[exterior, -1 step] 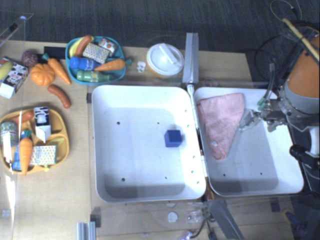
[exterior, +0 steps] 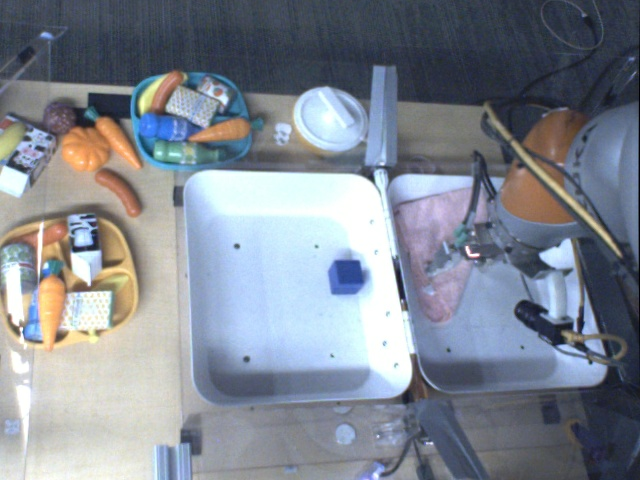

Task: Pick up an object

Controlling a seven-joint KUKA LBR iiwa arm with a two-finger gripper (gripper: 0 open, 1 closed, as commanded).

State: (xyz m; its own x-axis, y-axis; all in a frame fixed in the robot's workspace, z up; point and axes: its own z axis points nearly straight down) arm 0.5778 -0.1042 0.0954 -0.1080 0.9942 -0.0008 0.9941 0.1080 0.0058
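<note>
The arm (exterior: 560,183) reaches in from the right over the right bin (exterior: 500,353); its gripper (exterior: 450,258) sits low above a pink cloth (exterior: 440,253) lying along that bin's left side; whether the tool is apart or together cannot be told from here, and nothing is seen clamped in it. A blue cube (exterior: 346,276) rests alone in the left bin (exterior: 250,368), right of centre, well apart from the gripper. Outside the bins: a blue bowl (exterior: 190,120) of toy food, a yellow tray (exterior: 68,280), a white-lidded container (exterior: 330,118).
</note>
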